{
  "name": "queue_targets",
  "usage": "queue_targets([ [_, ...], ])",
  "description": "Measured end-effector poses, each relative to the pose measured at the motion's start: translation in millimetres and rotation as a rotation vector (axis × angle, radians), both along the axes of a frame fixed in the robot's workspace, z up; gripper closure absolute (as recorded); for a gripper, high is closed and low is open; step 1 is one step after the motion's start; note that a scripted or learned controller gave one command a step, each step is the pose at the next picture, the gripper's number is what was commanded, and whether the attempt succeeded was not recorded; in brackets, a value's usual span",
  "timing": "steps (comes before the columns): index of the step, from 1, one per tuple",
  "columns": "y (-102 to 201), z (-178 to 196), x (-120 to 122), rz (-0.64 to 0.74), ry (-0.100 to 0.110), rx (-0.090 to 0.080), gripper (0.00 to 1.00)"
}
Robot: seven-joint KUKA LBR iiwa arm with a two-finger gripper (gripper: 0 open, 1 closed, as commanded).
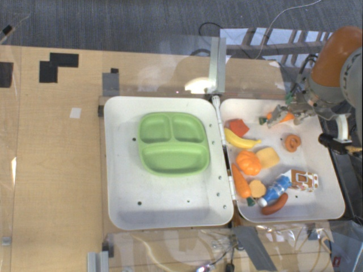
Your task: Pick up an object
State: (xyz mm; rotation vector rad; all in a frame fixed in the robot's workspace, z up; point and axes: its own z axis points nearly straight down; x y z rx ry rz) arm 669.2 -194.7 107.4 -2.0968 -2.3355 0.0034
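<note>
My gripper (282,114) hangs low over the far part of the right bin (329,169), reaching in from the right. A small orange carrot-like piece (287,118) with a green end lies right at it; whether it is gripped is unclear. Below it lies a brown ring-shaped pretzel (292,143). Toward the bin's left side are a red pepper (238,127), a banana (241,140), an orange pumpkin (248,162) and a yellow block (268,157). Nearer the front lie a long carrot (239,180), a blue bottle (276,190), a red sausage (274,205) and a white carton (304,180).
The left bin (122,197) holds a green divided plate (173,142) in its middle. A metal divider (224,152) runs between the two bins. The arm's grey and orange wrist (337,67) looms over the right bin's far right corner.
</note>
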Motion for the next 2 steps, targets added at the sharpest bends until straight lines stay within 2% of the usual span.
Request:
queue_targets([
  [1,28.3,67.3,-16.6,-0.301,-0.008,-0.001,0.00],
  [2,25.0,70.4,1.5,-0.636,-0.007,-0.001,0.00],
])
